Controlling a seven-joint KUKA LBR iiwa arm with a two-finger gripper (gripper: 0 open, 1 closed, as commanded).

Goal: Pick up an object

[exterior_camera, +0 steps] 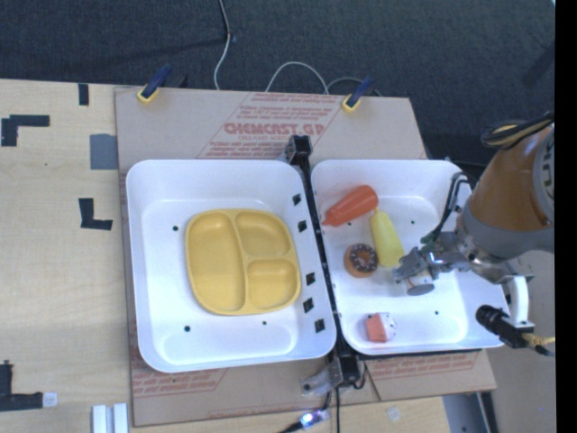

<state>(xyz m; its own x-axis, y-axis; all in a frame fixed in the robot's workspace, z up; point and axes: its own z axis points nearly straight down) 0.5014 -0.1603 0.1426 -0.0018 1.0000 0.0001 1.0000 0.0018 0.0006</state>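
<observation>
In the right bin [448,330] lie an orange carrot-shaped toy [351,205], a yellow corn-like piece [387,238], a brown sprinkled doughnut [361,260] and a small orange-and-white block [379,327]. My gripper [414,274] hangs low over the right bin's middle, just right of the yellow piece and the doughnut. Nothing shows between its fingers. The grey arm with its orange band [505,192] reaches in from the right.
The left bin [153,242] holds a yellow divided plate [242,261]. A black divider [311,242] runs between the bins. Both bins sit on a cardboard sheet [270,124] held by two clamps at the back.
</observation>
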